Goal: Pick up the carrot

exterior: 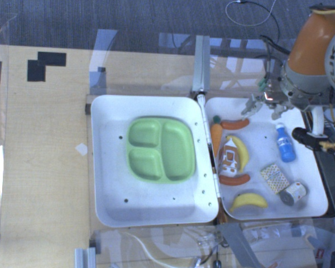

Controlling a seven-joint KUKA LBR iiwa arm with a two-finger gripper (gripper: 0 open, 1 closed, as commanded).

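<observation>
The orange carrot [216, 136] lies lengthwise against the left wall of the right bin [318, 202], its green top pointing to the far side. My gripper [263, 110] hangs over the far side of that bin, to the right of the carrot and apart from it. Its two fingers [250, 106] are spread open with nothing between them. A red sausage [235, 124] lies between the carrot's top and the gripper.
Crowding the right bin are a small carton [229, 156] on a banana [243, 149], a second sausage [234, 179], another banana [249, 201], a blue bottle [285, 144], a patterned packet [274, 177] and a can [293, 193]. The left bin [109, 200] holds a green divided plate [159, 149].
</observation>
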